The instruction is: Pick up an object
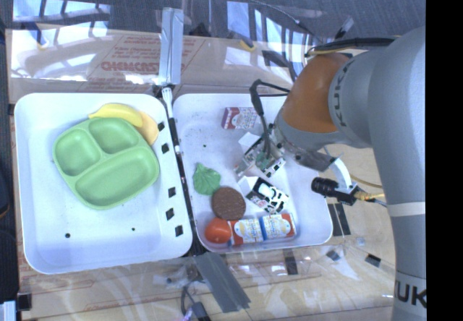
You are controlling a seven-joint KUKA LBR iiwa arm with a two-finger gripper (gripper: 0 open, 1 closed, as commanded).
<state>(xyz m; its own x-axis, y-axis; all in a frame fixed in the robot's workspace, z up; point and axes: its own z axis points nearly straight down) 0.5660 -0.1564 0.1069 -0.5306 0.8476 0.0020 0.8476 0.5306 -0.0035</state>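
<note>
Grey-armed gripper (262,159) hangs low in the right bin (315,222), just above a black-and-white object (268,197); whether it grips anything I cannot tell. Judged step: reaching; next, close squarely on that object and lift

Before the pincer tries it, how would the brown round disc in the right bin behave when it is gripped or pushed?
The brown disc lies flat and looks thin, so the fingers may find little edge to grip. It seems stiff and light, and a push would probably slide it. The green leaf and the tomato sit close, so a push could move them too.
</note>
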